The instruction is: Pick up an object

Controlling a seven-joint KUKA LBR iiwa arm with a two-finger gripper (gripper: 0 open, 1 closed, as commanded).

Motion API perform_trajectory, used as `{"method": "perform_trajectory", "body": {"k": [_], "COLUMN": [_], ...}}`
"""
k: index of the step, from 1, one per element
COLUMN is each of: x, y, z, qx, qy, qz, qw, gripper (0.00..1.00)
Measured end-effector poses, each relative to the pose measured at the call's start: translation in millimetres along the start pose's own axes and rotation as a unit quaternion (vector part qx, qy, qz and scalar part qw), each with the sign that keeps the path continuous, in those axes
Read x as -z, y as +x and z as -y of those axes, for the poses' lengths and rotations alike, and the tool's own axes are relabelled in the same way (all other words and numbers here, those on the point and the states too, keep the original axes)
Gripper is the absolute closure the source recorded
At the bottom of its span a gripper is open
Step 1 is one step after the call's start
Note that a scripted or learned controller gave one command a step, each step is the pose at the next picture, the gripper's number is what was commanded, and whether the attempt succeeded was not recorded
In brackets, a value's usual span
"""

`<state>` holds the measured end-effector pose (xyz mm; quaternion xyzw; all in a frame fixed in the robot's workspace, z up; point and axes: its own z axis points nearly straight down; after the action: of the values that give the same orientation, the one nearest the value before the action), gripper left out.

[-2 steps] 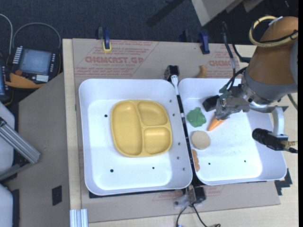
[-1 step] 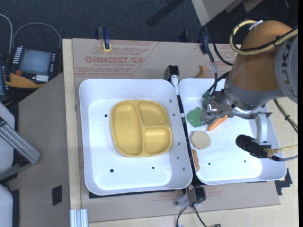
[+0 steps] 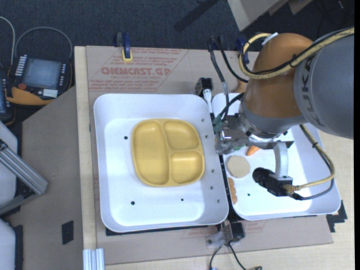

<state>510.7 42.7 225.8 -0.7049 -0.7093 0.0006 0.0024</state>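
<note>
My arm's orange band and grey wrist hang over the right bin, hiding most of it. The gripper points down at the bin's left part, just above a round tan disc. A small orange piece peeks out beside the gripper, and another orange bit lies against the bin's left wall. A yellow three-part tray lies in the middle of the left bin. Nothing shows between the fingers.
A black cable fitting with a yellow cable hangs off the wrist over the right bin. Cardboard lies under both bins. A handheld control pendant rests at the far left, off the bench.
</note>
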Motion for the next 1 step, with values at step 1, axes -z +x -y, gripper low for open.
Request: {"method": "perform_trajectory", "body": {"k": [1], "x": [-4.9], "y": [45.7], "z": [6.3], "qx": [-0.001], "qy": [0.0], "qz": [0.0], "qw": [1.0], "gripper": [1.0]}}
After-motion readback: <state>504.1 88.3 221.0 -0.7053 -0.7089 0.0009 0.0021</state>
